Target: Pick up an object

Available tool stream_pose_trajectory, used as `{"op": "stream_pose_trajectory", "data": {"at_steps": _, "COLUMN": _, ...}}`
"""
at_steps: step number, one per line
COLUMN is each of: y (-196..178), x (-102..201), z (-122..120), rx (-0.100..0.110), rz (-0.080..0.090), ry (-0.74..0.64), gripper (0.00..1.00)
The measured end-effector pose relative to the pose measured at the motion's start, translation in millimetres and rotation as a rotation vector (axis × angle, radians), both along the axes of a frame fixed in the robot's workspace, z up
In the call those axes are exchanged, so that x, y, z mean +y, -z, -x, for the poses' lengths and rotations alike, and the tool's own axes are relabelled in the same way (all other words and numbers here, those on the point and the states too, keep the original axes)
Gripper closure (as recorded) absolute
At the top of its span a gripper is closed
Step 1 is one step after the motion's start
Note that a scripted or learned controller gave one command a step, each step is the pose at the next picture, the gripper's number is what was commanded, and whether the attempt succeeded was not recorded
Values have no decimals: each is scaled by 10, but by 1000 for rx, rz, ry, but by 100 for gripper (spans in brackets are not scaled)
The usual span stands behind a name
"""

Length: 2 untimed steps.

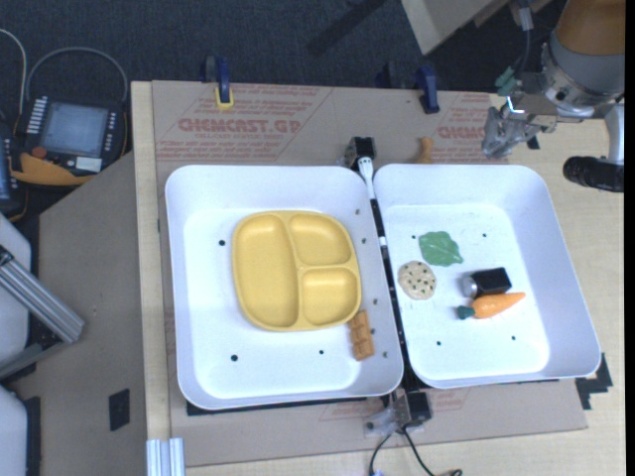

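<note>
The right bin (556,266) at centre right of the frame holds four objects: a green leaf-shaped piece (440,247), a round speckled cookie (418,280), a black block (487,282) and an orange carrot (492,305) with a green tip, touching the block. The tool (504,133) hangs at upper right, beyond the bin's far rim.

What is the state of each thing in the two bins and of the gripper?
gripper: above the bench behind the right bin, holding nothing
yellow plate: flat in the left bin
brown piece: beside the plate
cookie: flat
green leaf: flat
carrot: on its side, touching the black object
</note>
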<state>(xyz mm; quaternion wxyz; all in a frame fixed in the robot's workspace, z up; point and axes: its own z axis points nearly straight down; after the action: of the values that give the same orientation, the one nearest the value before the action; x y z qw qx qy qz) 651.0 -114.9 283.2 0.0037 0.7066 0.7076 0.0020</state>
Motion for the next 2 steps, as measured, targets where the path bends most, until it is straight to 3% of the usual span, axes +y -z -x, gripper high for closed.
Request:
{"op": "stream_pose_trajectory", "data": {"at_steps": 1, "y": 228, "x": 472, "z": 207, "rx": 13, "rz": -4, "ry": -2, "gripper": 100}}
{"op": "stream_pose_trajectory", "data": {"at_steps": 2, "y": 261, "x": 1053, "z": 364, "rx": 12, "rz": -5, "ry": -5, "gripper": 100}}
